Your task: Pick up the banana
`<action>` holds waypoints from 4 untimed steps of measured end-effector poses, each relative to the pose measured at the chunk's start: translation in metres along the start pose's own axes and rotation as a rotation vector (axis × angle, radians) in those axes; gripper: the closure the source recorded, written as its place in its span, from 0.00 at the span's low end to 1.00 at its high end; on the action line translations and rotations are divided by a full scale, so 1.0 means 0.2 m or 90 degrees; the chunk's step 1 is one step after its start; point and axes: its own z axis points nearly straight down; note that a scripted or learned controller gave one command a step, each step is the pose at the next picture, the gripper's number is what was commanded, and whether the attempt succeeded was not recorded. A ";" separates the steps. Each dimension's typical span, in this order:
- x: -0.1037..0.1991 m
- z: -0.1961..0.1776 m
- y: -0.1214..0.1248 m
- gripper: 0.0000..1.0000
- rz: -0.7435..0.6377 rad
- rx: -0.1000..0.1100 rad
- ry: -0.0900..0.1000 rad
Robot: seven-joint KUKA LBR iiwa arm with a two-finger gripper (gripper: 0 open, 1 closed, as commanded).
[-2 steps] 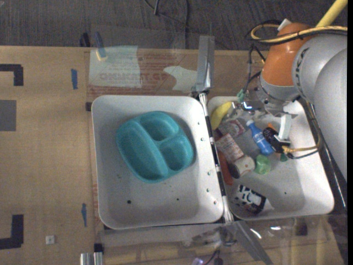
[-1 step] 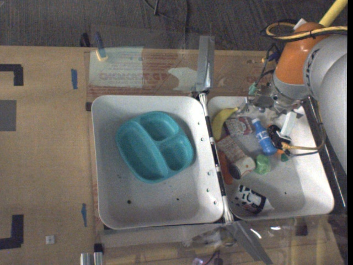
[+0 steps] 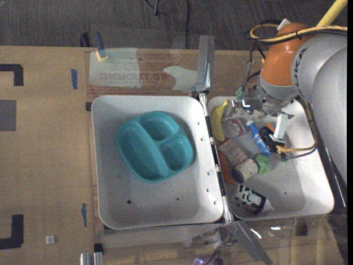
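Gripper (image 3: 249, 105) sits low over the right bin's (image 3: 309, 200) far end, just right of the banana (image 3: 218, 121); open or closed cannot be told, nothing visibly held. Banana lies against the bin's left wall, clutter crowding its right side, little free room. Long axis runs near-to-far along the wall, slightly curved. Yellow peel, partly covered by packets (image 3: 236, 148). Left bin (image 3: 105, 192) holds a teal divided plate (image 3: 155, 146).

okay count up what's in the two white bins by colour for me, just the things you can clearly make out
Teal: 1, the divided plate in the left bin
Yellow: 1, the banana in the right bin
Blue: 1, the bottle
Black and white: 1, the small item
Total: 4 clear; the pile's other pieces are too jumbled to sort.
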 end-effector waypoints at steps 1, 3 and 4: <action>0.12 -0.46 -0.11 0.00 -0.033 0.009 0.002; -0.14 0.00 0.01 0.00 0.025 0.000 -0.001; -0.13 -0.06 0.02 1.00 0.025 -0.005 0.001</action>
